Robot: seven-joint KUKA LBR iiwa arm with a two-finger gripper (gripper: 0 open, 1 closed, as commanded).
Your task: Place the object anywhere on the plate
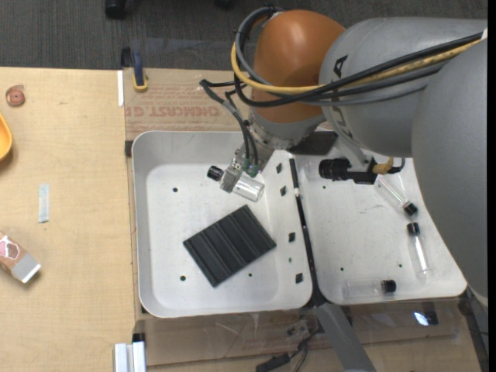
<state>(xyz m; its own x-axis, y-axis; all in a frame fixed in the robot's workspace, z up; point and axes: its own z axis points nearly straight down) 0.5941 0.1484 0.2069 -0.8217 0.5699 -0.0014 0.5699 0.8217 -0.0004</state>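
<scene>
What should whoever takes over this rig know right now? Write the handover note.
Hand: low over the back of the left bin, right at a clear black-capped vial; grip cannot be told.
Black ribbed plate: flat in the middle of the left bin, nothing on it.
Other vials: lying in the right bin.
Done: vial reached, and it is apart from the plate.
Left: set the vial on the plate.

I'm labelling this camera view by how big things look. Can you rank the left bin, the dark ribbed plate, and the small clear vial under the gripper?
1. left bin
2. dark ribbed plate
3. clear vial, with a black cap, beside the gripper

The gaps in apparent size are wide, so the order is clear.
</scene>
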